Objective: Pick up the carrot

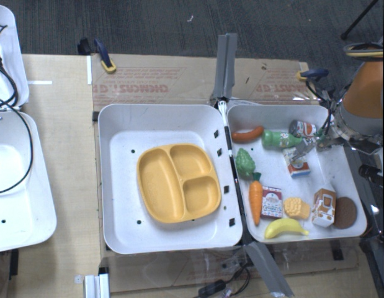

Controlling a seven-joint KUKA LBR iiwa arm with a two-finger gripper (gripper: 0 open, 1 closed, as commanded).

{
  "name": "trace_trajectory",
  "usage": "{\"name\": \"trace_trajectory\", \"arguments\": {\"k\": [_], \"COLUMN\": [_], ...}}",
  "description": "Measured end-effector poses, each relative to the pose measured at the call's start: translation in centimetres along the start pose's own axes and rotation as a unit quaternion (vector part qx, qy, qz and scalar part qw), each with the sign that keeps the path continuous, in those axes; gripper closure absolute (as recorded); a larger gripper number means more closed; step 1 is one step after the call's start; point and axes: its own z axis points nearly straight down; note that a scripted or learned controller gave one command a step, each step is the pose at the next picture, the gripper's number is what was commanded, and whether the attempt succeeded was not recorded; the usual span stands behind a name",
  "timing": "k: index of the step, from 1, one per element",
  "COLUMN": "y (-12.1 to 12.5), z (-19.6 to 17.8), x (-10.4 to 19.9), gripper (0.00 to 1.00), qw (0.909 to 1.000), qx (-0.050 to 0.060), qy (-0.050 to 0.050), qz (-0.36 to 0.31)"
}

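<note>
Lying left of and below the gripper (pixel 298 156), the carrot (pixel 255 202) sits apart.

The orange plastic carrot (pixel 255 202) carries a green tuft at twelve o'clock. At its three o'clock lies a red printed box (pixel 272 202), then a yellow waffled cracker (pixel 296 208); a yellow plastic banana (pixel 285 228) sits at five o'clock. The left white plastic bin (pixel 117 185) holds a mustard-yellow three-part plate (pixel 178 182). The surface (pixel 55 85) is pale wood.
</note>
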Motion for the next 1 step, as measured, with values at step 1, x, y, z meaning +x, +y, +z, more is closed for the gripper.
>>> {"name": "trace_trajectory", "arguments": {"k": [1], "y": [-0.08], "z": [-12.61], "x": [6.86], "gripper": [0.00], "qw": [0.9961], "qx": [0.006], "qy": [-0.001], "qz": [0.088]}}
